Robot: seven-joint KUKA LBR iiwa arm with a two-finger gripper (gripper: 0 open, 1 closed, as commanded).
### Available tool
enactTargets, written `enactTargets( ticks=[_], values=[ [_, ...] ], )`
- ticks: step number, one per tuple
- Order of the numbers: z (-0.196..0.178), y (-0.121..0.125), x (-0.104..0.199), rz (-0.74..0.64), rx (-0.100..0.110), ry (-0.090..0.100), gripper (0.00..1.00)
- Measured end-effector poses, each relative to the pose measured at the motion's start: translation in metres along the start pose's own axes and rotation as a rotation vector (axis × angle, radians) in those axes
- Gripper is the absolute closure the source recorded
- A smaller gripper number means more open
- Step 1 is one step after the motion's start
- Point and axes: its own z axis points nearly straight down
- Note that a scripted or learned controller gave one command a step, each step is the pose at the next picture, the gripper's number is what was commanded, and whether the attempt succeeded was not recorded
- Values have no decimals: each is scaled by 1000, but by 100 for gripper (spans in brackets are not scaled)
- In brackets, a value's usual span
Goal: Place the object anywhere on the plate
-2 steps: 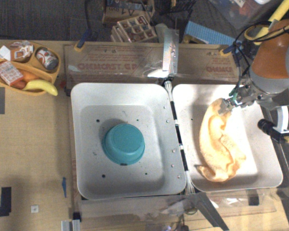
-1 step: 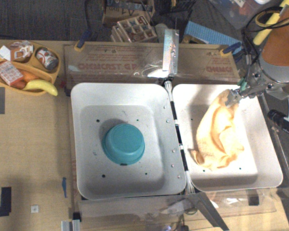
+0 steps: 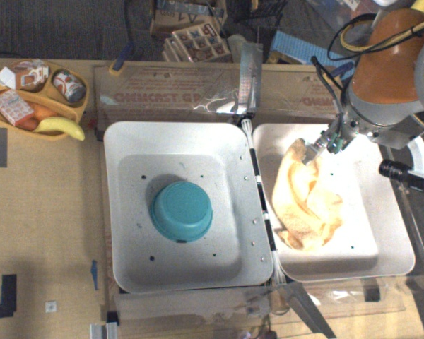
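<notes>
Gripper [image 3: 312, 152] is seen low in the right bin [image 3: 392, 260], at the upper corner of a crumpled yellow cloth [image 3: 307, 203]; whether the fingers are closed on the fabric cannot be told at this scale, so a grasp is not assumed. The cloth, taken as the object, lies along the left half of the right bin, close to the dividing wall. The teal plate [image 3: 182, 210] sits near the middle of the left bin [image 3: 127, 147], well apart from the cloth. For the step in hand, a pinch on a raised fold is judged better than on a flat edge, and a high lift is advised so the trailing fabric is carried over the two adjoining rims without snagging. Open floor is noted all round the plate, and the right half of the right bin is bare, giving room for the arm.
</notes>
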Motion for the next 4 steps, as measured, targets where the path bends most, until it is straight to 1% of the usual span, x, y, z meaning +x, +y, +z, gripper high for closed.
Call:
enactTargets(
  ticks=[1, 2, 3, 4],
  values=[
    [6, 29, 36, -396, -1, -1, 100],
    [-8, 55, 77, -792, -4, -4, 100],
    [-18, 78, 123, -894, -3, -4, 100],
    [-5, 103, 165, -899, -2, -1, 100]
  ],
)
